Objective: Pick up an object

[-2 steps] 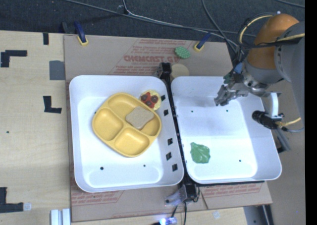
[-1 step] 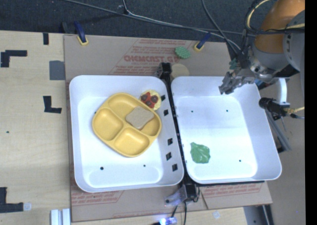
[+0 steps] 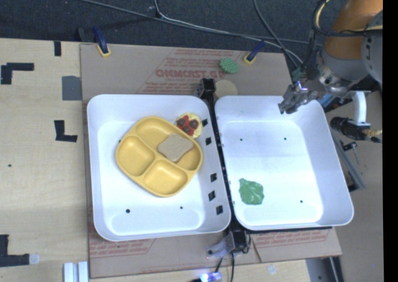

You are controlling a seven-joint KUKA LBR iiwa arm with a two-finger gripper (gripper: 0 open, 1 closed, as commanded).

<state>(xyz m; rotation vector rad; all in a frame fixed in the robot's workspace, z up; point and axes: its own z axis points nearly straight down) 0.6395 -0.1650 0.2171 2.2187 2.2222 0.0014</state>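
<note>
Green lettuce-like piece [image 3: 251, 192] lies flat near the front of the right bin [image 3: 311, 150]; likely light, soft, thin toy food, best pinched across its raised middle from above. Gripper [image 3: 287, 106] hovers over that bin's far right corner, well apart; grasp state: cannot tell. Red print on the cardboard sheet [image 3: 180, 72] on the worktop is too blurred to read.

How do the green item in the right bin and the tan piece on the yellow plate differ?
The green item is green with a lumpy outline; the tan piece is beige and roughly square. The green item lies straight on the floor of the right bin; the tan piece rests on the yellow divided plate in the left bin. Both look flat and small, and both lie away from the gripper.
</note>
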